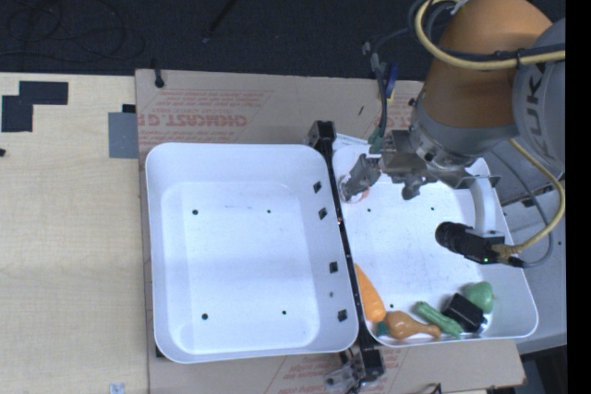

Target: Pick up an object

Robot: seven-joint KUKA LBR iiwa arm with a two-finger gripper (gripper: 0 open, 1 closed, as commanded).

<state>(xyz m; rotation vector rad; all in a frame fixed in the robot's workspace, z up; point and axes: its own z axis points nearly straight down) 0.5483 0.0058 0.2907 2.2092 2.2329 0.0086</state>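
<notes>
Several smooth plastic toys, one carrot-shaped (368, 292), crowd the right bin's (517, 328) corner; fingers' (354, 186) state unclear, perhaps spread.

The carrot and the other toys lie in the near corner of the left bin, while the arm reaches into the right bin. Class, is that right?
Not quite. The camera view shows the carrot and the other toys in the near corner of the right bin, not the left bin. The rest stands: the arm reaches into the right bin.
</notes>
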